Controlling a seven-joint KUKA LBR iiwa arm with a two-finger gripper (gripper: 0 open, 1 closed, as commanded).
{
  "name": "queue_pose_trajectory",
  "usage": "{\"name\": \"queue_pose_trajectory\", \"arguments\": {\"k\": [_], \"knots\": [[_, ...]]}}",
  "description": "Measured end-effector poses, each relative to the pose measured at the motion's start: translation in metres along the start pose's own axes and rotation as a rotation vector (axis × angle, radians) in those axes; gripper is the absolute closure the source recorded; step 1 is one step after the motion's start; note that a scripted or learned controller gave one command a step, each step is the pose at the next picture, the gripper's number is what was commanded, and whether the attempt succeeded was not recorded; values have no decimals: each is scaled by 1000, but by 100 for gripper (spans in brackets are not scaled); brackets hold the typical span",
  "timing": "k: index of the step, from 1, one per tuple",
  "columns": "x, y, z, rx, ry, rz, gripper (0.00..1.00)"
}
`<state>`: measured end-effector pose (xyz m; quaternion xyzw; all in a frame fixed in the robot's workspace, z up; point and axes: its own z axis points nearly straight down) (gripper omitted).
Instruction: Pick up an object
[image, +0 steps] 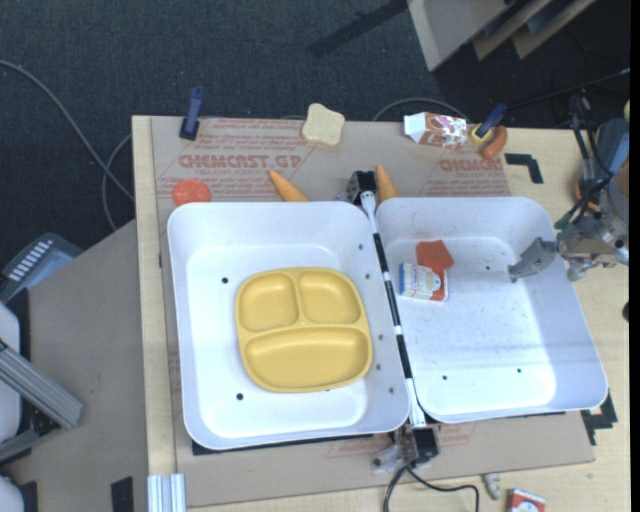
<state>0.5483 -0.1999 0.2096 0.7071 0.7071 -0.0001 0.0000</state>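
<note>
A small milk carton with an orange-red top (425, 273) lies on its side in the right white bin (520, 380), near that bin's upper left. At the bin's right rim hangs my gripper (535, 258), about a hand's width to the right of the carton and clear of it. Nothing shows between its fingers. The arm behind it is cut off by the frame's right edge.
A yellow three-part tray (301, 328) lies in the left bin (200, 300). On the board behind the bins sit a bread slice (323, 124), two carrots (288, 187), an orange disc (191, 192), a blue clip (191, 112) and another small carton (437, 129).
</note>
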Motion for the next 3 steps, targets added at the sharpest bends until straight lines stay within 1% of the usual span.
{"name": "queue_pose_trajectory", "arguments": {"k": [1, 2, 3], "knots": [[62, 71, 44, -2, 1, -1, 0], [98, 93, 126, 2, 1, -1, 0], [98, 94, 115, -1, 0, -2, 100]]}}
